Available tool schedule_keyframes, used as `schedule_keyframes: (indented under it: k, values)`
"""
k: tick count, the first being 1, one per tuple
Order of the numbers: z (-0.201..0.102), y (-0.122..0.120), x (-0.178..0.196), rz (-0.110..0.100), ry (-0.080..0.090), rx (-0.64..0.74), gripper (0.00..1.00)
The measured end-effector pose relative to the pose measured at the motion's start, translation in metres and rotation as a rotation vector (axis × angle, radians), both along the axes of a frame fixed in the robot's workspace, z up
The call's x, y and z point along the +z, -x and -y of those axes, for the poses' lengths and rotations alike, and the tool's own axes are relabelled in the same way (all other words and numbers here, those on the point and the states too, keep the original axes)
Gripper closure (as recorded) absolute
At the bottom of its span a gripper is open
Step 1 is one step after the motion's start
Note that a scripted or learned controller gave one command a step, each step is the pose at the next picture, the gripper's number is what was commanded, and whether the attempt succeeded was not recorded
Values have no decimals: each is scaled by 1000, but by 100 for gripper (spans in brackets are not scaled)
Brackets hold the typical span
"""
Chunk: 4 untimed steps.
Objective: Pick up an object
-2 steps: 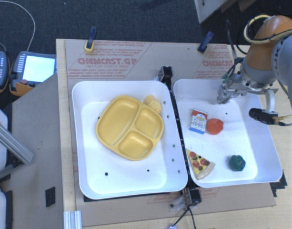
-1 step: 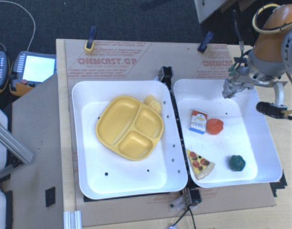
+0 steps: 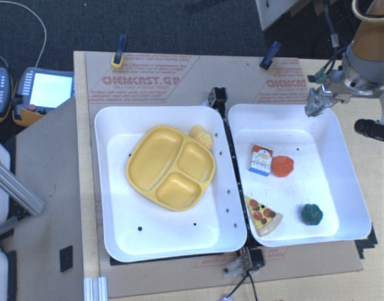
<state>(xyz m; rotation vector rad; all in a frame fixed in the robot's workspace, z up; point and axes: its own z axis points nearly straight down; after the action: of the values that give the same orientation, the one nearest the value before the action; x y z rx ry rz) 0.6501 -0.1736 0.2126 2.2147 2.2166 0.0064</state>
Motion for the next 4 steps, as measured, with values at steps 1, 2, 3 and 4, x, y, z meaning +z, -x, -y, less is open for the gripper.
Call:
schedule_keyframes:
  k: [1, 2, 3, 4]
  values:
    - [2, -2, 65, 0, 0, 1, 100]
    - [-46, 31, 53, -12, -5, 3, 100]
    - [-103, 48, 50, -11, -6, 5, 100]
    - [-147, 68, 33, -13, -5, 4, 100]
